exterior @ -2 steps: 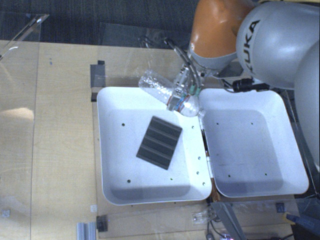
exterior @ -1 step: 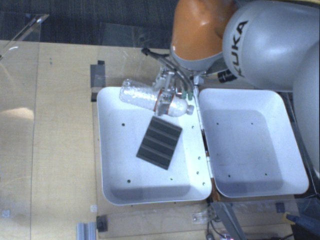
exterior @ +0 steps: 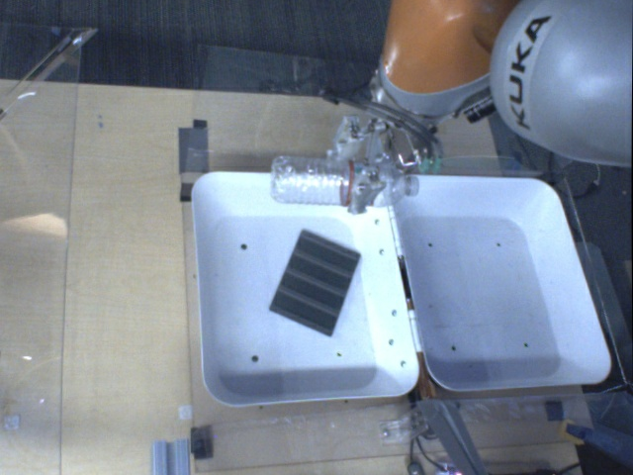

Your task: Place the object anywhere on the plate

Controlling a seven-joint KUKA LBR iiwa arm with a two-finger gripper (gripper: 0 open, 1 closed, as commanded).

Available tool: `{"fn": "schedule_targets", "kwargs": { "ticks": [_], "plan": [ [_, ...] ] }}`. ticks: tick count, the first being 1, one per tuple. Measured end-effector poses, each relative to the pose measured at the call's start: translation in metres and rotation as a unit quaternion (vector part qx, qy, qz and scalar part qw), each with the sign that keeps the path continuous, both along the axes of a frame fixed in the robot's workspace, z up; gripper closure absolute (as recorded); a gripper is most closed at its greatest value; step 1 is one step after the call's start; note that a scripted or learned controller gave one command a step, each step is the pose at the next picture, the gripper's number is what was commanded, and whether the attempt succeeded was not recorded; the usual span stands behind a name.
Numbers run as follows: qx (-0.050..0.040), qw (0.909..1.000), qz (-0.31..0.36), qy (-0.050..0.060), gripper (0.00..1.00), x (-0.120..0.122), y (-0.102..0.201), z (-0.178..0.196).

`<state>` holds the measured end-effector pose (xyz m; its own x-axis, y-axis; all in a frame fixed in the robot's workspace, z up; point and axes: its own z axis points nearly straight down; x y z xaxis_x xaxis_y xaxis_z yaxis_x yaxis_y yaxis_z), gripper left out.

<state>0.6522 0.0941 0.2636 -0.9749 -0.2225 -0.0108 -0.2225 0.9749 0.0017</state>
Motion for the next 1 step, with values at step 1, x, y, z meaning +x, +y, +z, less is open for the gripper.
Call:
{"fn": "schedule_targets", "kwargs": {
  "ticks": [1],
  "plan": [
    [0.0026, 1.0, -0.001, -0.005, 1.0, 0.0018, 0.0014, 0.013]
  ]
}}
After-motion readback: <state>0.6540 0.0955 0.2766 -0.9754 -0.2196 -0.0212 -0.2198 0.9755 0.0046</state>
